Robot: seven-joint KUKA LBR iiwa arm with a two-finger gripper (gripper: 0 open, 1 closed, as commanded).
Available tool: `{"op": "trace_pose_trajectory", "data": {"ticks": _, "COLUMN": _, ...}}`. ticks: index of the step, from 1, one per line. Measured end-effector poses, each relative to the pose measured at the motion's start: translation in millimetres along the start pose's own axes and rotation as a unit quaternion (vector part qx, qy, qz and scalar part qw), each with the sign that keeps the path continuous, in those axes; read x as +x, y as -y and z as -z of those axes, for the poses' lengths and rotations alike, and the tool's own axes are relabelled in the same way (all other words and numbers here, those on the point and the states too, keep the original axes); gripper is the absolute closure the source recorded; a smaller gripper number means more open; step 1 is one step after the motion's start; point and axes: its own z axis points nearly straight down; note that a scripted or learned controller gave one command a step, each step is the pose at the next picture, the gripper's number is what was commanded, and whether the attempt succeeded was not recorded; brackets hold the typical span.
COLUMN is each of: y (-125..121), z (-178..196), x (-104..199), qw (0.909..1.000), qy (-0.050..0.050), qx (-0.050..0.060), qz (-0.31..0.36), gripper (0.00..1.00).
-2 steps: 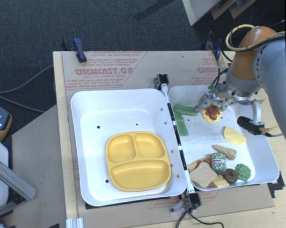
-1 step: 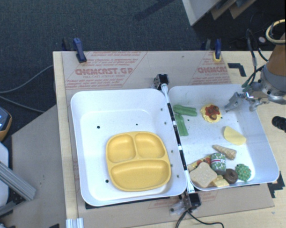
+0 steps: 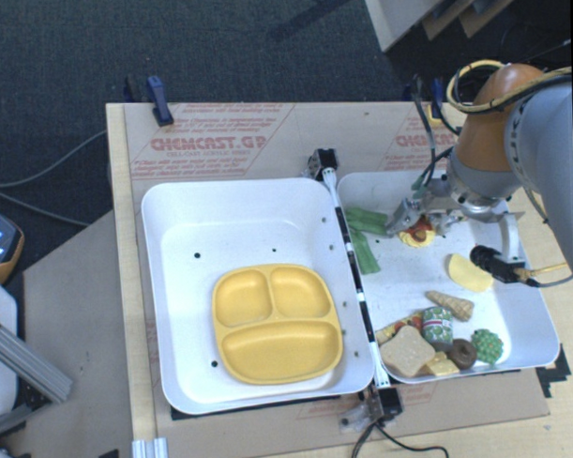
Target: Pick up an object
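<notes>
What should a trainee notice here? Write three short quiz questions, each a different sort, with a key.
1. True or false: the yellow divided plate lies in the left bin.
2. The pincer hovers over: A) the broccoli piece B) a small red and yellow item C) the bread slice
3. Fill in: the green strips lie beside the right bin's ____ wall.

Key: 1 true; 2 B; 3 left.

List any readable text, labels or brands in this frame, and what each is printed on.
"CHEMCAST GP": red print on the brown protective sheet covering the bench, above the left bin.
Smaller red lines around it: too blurred to read.
Repeated red print at upper right, near the arm: partly hidden, unreadable.
</notes>
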Motion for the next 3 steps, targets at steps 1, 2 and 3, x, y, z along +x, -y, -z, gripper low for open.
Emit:
{"op": "trace_pose_trajectory", "data": {"ticks": 1, "y": -0.4, "z": 16.1, "x": -7.7, "qw": 1.0, "qy": 0.004, "qx": -0.002, "qz": -0.003, "gripper": 1.0}}
{"op": "trace_pose_trajectory", "data": {"ticks": 2, "y": 100.7, "z": 134.4, "x": 62.7, "qw": 1.0, "qy": 0.001, "qx": -0.002, "qz": -0.001, "gripper": 1.0}}
{"op": "trace_pose_trajectory", "data": {"ticks": 3, "y": 97.2, "z": 128.5, "x": 59.1, "qw": 1.0, "qy": 0.002, "qx": -0.002, "qz": -0.003, "gripper": 0.0}}
